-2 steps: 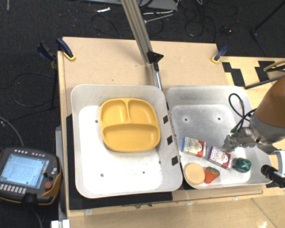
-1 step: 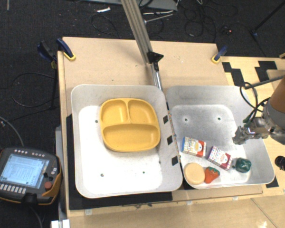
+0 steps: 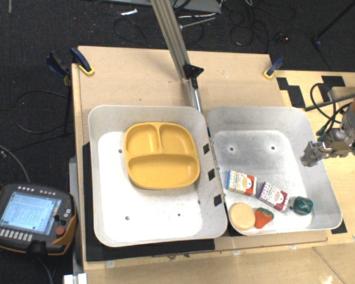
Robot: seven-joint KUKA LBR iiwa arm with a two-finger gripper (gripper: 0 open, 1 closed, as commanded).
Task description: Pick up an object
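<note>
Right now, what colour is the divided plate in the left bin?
The plate is yellow, seen best in the camera view.

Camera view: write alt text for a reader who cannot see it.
The robot's tool hangs over the right edge of the right bin, apart from the two small cartons, a pale round piece, a red strawberry toy and a green toy near its front. The left bin holds a yellow divided plate.

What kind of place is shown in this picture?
Most likely a robotics lab: a clamped wooden bench bears two white bins, a teach pendant lies beside it, loose cables run over the dark floor, and a gripper reaches in.
</note>
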